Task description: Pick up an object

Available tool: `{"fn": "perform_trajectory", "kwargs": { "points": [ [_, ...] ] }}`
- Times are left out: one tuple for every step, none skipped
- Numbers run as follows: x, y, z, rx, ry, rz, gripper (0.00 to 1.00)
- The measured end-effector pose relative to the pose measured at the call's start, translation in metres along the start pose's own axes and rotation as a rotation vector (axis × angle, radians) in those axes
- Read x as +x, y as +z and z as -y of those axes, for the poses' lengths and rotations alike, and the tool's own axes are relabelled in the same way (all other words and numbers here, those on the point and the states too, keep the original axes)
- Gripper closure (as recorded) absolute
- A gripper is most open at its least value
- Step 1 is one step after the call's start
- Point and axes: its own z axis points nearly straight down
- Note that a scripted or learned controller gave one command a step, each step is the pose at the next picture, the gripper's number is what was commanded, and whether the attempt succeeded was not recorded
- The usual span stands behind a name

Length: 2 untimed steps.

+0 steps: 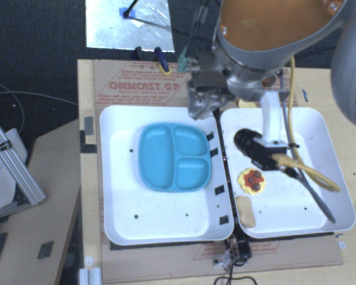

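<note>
A small yellow toy pizza [251, 180] with red toppings lies in the middle of the right bin [320, 123]. A tan bread-like piece [245, 211] rests near that bin's front left corner. A thin dark grey utensil [315, 196] lies slantwise towards the front right. A blue divided plate [174, 157] sits in the left bin [115, 159]. My gripper [203, 107] hangs above the far end of the wall between the two bins, away from all of these things. Nothing is visibly held in it.
A pale yellow thing [247, 104] peeks out at the right bin's far rim, partly hidden by the arm. The large grey and orange arm covers the upper right. Cardboard [136, 85] lies under the bins; a shiny sheet [127, 16] lies beyond.
</note>
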Motion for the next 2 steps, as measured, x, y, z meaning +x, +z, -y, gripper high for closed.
{"fn": "perform_trajectory", "kwargs": {
  "points": [
    [-0.071, 0.019, 0.008, 0.007, 0.015, 0.004, 1.00],
    [-0.069, 0.050, 0.008, 0.007, 0.009, 0.004, 1.00]
  ]
}}
